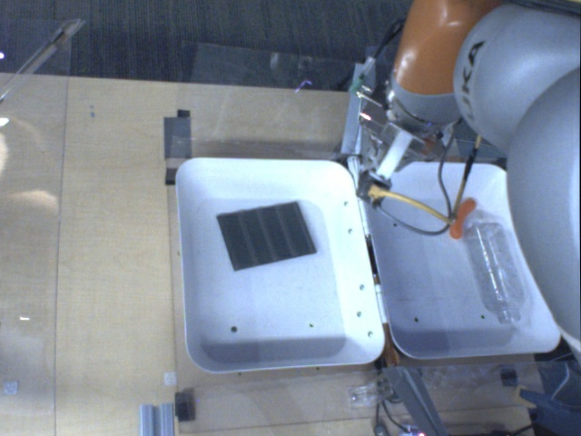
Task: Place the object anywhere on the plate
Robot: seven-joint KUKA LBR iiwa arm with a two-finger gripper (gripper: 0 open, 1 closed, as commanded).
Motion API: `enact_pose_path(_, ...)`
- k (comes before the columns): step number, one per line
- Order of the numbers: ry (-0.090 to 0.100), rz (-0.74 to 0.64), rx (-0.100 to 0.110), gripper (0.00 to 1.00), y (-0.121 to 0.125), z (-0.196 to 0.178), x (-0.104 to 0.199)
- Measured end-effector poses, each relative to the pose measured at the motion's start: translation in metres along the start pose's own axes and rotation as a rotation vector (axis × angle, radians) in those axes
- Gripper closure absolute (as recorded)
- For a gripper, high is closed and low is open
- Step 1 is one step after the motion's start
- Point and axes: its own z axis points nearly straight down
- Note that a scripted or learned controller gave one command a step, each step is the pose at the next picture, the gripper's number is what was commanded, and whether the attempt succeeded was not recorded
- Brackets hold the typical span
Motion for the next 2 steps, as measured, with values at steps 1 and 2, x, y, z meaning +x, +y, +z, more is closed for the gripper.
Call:
enact_pose_path(1, 0.0, 0.232, 0.0, 1.0, 0.008, -0.022, 0.027)
enact_pose_path(2, 0.002, 0.422, 0.0, 1.0, -0.007, -0.07, 0.06)
